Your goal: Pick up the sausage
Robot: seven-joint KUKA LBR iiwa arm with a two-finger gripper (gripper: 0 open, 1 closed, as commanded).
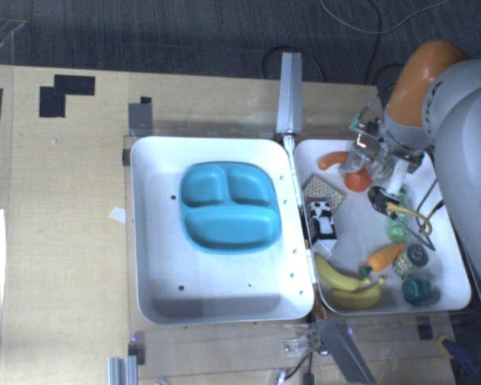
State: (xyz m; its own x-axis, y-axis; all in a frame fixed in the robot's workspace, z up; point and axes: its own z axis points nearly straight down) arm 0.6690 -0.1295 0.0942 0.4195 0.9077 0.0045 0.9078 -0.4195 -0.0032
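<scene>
**Desk:** Where did you have the claw at that point?

**Operator:** I had the claw (373, 167) low over the far end of the right bin (463, 289), hanging off the grey arm (465, 127). From the overhead camera I could not tell whether it was spread or pressed together, because the wrist hardware covered the tips.

**Desk:** And the sausage?

**Operator:** The sausage (333, 160) lay on the bin floor just beside the claw, on the side facing the divider between the bins. It was a curved orange-red piece, and from what I saw it was apart from the claw rather than inside it. A red round piece (357, 181) sat right at the claw, on its near side, closer to the claw than the sausage was.

**Desk:** So nothing was picked?

**Operator:** I judged not. The sausage looked flat on the white floor and I saw nothing lifted. The approach was about done, while the grasp and the lift were both left to do.

**Desk:** Was there anything else around it?

**Operator:** The carrot (383, 257) and the banana (345, 283) were well away from the claw, at the near end. The blue tray (228, 207) sat far off across the divider in the left bin (160, 239). My worry was that the claw was lined up on the red piece instead.
</scene>
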